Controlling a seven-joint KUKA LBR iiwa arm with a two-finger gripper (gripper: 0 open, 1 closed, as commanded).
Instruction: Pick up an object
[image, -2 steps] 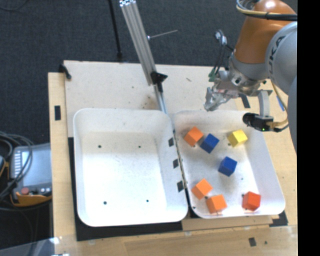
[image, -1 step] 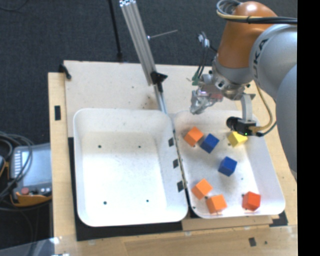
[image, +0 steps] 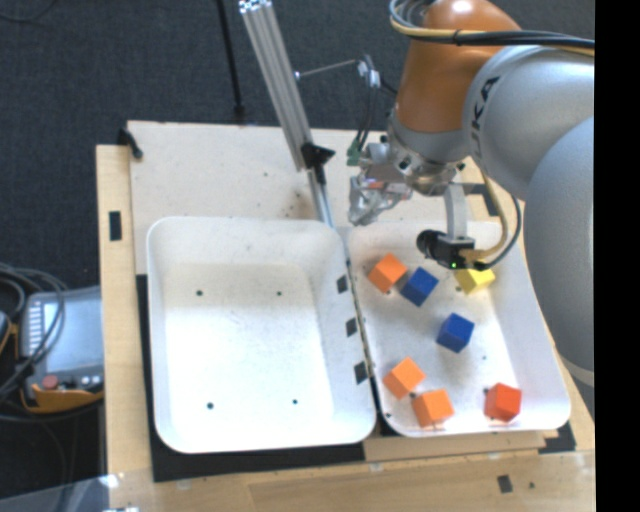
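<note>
My gripper (image: 366, 208) hangs over the far left corner of the right bin (image: 530, 330), above and just behind an orange cube (image: 387, 272). Nothing shows between its fingers. Beside that cube lies a blue cube (image: 420, 286), and a yellow cube (image: 474, 277) sits to the right, partly under the arm's cabling. A second blue cube (image: 455, 332) rests in the bin's middle. Near the front edge are two orange cubes (image: 405, 377) (image: 433, 407) and a red-orange cube (image: 503, 402).
The left bin (image: 250, 330) stands alongside, sharing a divider edge with clips (image: 352, 325). A slanted aluminium pole (image: 285, 100) rises behind the bins close to the gripper. The big grey arm (image: 530, 110) covers the right bin's far right side.
</note>
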